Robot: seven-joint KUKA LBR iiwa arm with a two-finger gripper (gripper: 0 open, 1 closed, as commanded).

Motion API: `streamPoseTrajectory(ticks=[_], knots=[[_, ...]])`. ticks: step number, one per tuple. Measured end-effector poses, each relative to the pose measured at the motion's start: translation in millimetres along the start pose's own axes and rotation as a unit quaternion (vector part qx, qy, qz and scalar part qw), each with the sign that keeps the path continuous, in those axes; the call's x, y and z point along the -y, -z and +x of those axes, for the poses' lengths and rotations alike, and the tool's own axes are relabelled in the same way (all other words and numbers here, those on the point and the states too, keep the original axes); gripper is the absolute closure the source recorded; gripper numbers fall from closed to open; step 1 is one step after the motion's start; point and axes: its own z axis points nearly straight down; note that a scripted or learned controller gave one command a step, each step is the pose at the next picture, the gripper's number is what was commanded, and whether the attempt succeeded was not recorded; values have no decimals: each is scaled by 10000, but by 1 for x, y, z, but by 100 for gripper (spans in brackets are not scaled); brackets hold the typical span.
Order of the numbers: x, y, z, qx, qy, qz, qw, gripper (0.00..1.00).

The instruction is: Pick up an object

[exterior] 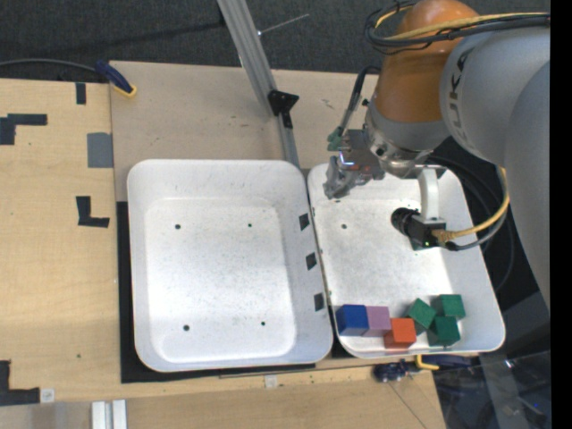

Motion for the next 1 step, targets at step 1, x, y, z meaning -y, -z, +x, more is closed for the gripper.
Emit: streamPoseTrajectory(ticks=[1], knots=[[8, -4, 61, -1, 5, 4, 10000, 100]])
